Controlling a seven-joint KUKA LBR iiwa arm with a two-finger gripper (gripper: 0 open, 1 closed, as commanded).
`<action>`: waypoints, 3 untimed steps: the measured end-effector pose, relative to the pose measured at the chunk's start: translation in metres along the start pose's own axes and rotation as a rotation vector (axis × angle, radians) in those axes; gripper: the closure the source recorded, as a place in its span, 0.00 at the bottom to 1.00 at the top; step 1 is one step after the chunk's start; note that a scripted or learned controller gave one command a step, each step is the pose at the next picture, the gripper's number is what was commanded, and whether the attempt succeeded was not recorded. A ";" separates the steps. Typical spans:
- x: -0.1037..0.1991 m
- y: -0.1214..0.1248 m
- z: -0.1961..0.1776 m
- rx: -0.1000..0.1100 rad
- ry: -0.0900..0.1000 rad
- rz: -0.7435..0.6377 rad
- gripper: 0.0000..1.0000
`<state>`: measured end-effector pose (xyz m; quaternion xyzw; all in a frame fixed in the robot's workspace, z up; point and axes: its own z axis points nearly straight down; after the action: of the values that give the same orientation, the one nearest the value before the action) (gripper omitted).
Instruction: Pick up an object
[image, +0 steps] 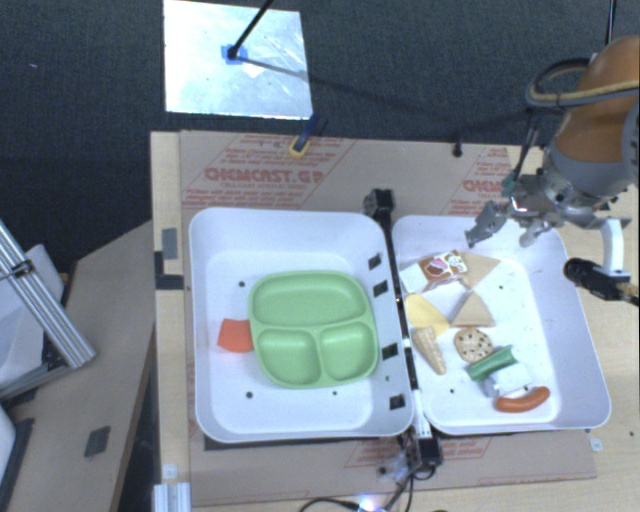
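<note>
Jaws (507, 222) stand apart and hold nothing, poised at the far edge of the right bin (565, 330), above its back rim and short of the items below. Nearest candidate for the pick is the patterned flat piece (444, 267), lying just beside a tan wedge (480, 266); a second wedge (473, 312), a yellow piece (424, 313), a corn cob (431, 350), a cookie (471, 344), a green item (491, 361) and a sausage (522, 400) lie close together toward the near side. Risk assessment: the items are low, flat and crowded, so a descent may close on bare bin floor, pinch two pieces at once, or nudge a neighbour aside; the bin's back rim also sits near the fingers and could be struck. Left bin (215, 330) holds a green divided tray (310, 329) with an orange block (235, 336) just beside its left edge. Both bins rest on the desk (260, 170).
</note>
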<state>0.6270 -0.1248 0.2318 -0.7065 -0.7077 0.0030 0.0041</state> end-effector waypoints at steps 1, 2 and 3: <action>0.000 0.002 -0.007 -0.011 -0.002 -0.002 0.00; -0.007 0.006 0.052 -0.008 -0.002 0.001 0.00; -0.016 0.004 0.109 -0.007 -0.002 0.001 0.00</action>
<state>0.6295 -0.1402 0.1224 -0.7068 -0.7074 0.0010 0.0009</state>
